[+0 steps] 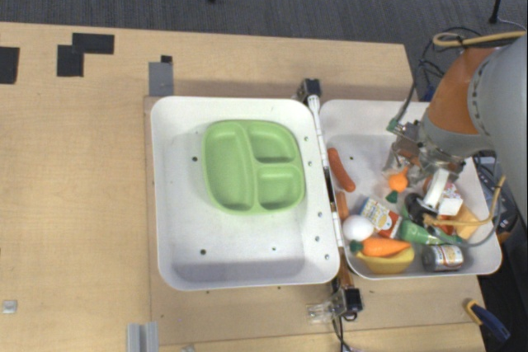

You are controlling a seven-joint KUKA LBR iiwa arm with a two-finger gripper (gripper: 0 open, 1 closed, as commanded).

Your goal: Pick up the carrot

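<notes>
Looking down on my bench, the grey KUKA arm (495, 95), orange band above the wrist, reaches in from the right over the right-hand bin (363, 136). Its gripper (415, 165) hangs low over the back-right part of that bin's clutter. From this slanted angle I cannot tell whether it is open or closed, and I see nothing plainly held in it.

The carrot (386, 246) lies on its side near the front edge of the same bin, resting on a yellow banana (388, 261), well apart from the gripper and nearer the camera. A white ball (357, 228) sits just to the carrot's left, and a green bottle (418, 232) lies touching or almost touching its right end. A metal can (443, 258) lies on its side in the front right corner.

A small orange object (398, 181), too small for me to name, sits just below the gripper, beside a white and red carton (445, 198). A red sausage (340, 169) lies at a slant along the bin's left wall, and a small printed box (378, 214) sits between it and the ball.

The left-hand bin (177, 177) holds a green divided plate (247, 165), flat and roughly centred, with one long compartment and two smaller ones.
</notes>
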